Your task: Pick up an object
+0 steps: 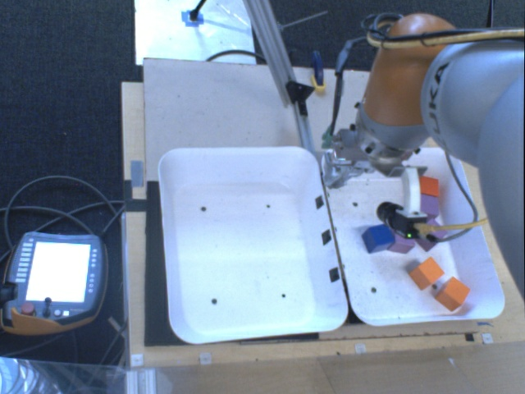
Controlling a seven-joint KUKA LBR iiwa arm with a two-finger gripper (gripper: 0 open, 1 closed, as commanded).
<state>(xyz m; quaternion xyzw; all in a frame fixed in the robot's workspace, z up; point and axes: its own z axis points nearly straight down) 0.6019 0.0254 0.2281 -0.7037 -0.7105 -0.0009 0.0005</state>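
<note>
Select one block as the target before descending: the blue block (378, 238) at centre right of the frame lies nearest the gripper (336, 171) and has bare bin floor on its left, whereas the purple block (404, 244) touching its right side limits finger clearance there. Align the fingers across the free faces, descend vertically, and close only once both fingers straddle the block. Two orange blocks (438, 283) lie apart at lower right of the right bin (484, 302); either is an alternative with open surroundings. The arm (459, 89) enters from the upper right, wrist bent downward, gripper hanging over the right bin's upper left corner beside the left bin (176, 220). Whether its fingers are spread or pressed together cannot be told; nothing is visibly held.
</note>
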